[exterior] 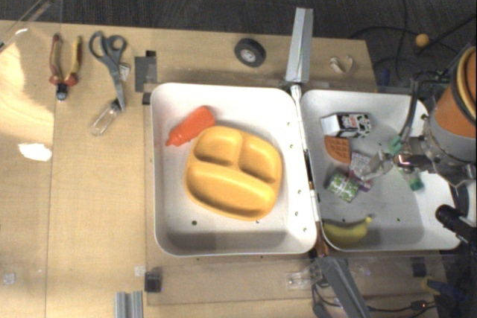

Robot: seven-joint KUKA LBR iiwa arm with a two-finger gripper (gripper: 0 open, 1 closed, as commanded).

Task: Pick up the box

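Claw [399, 160] sits low over the right bin [387, 223], on its right half, arm coming in from the right edge with the orange band [451, 112] just above the wrist. Can't tell whether it's wide or narrow; nothing visibly held.

Box [347, 123], small, white and black, lies up and to the left of the claw, near the bin's far edge, apart from it. Brown-orange packet [339, 150] is just below the box, left of the claw. Crumpled clear wrapper [365, 164] is right beside the claw on its left, possibly touching. Green-labelled item [343, 186] is down-left of it. Banana [346, 229] lies further down-left, against the bin's near edge.

Left bin [168, 227], well left of the claw: yellow divided tray [233, 171], orange carrot-shaped toy [188, 126] at its upper-left corner.

Surface [74, 197] far left: scissors [112, 67], red-handled pliers [63, 63]. Tape roll [250, 51] beyond the bins.
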